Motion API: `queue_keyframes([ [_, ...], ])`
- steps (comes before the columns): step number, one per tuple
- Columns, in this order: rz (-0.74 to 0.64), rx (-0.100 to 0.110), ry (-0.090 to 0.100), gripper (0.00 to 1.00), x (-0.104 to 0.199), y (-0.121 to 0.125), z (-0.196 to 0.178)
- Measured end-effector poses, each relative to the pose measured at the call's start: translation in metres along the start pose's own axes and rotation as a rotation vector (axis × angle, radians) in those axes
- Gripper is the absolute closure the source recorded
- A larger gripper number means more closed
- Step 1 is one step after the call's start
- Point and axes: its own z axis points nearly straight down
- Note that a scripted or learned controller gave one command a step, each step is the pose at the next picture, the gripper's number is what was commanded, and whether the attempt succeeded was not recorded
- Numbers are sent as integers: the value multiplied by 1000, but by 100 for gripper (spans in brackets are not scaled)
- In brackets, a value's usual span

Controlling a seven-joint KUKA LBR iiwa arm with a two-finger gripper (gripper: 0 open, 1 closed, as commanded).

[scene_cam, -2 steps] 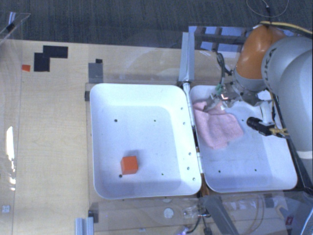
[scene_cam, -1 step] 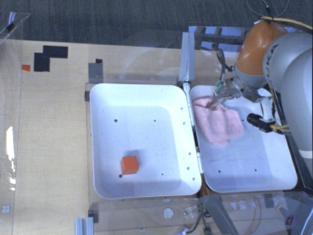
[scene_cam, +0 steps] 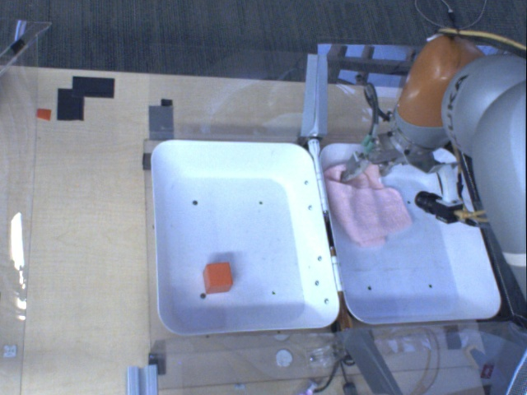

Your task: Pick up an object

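Note:
A pink cloth (scene_cam: 368, 206) lies crumpled in the upper left part of the right bin (scene_cam: 428, 290). An orange block (scene_cam: 218, 277) sits in the lower left area of the left bin (scene_cam: 239, 179). My gripper (scene_cam: 369, 161) is low over the cloth's top edge, near the back wall of the right bin, and looks to be touching the fabric. The grey arm with its orange band reaches in from the upper right and hides the bin's far right corner.
A metal divider (scene_cam: 313, 113) rises between the bins at the back. A black part with a cable (scene_cam: 435, 206) on the arm hangs over the right bin, just right of the cloth. Black and orange markers (scene_cam: 78, 97) lie on the bench at far left.

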Motion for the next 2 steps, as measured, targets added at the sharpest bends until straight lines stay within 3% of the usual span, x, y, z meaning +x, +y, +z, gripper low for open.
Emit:
queue_keyframes([
  [2, -93, -1, 2, 0, 14, -131, 11],
])
